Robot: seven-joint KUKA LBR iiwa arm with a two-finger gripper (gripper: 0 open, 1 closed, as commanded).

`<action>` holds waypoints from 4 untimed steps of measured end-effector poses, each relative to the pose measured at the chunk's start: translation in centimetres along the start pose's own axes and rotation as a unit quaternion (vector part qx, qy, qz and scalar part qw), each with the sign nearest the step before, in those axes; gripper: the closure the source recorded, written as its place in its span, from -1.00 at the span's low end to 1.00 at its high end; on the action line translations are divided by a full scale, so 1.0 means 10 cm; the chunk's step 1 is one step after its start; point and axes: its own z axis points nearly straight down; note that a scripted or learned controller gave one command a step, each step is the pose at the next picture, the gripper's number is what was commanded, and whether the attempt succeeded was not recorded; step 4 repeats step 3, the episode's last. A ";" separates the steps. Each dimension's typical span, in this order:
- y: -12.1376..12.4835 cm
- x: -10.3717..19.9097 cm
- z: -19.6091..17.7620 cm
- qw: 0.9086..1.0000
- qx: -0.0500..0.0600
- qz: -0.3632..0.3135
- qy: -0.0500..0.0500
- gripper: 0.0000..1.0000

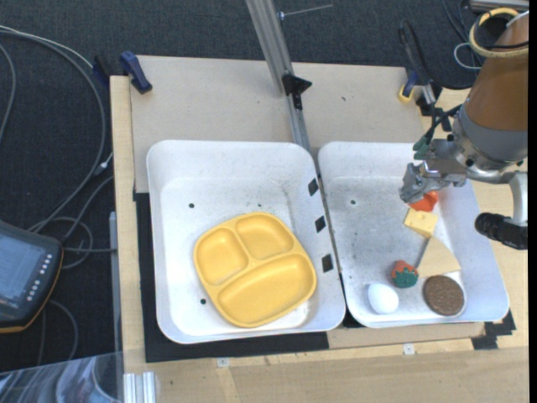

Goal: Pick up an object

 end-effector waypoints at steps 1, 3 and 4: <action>-0.02 0.51 -0.04 1.000 0.000 0.000 0.000 1.00; -0.26 1.60 0.06 1.000 0.002 0.000 0.000 1.00; -0.26 1.60 0.06 1.000 0.002 0.000 0.000 1.00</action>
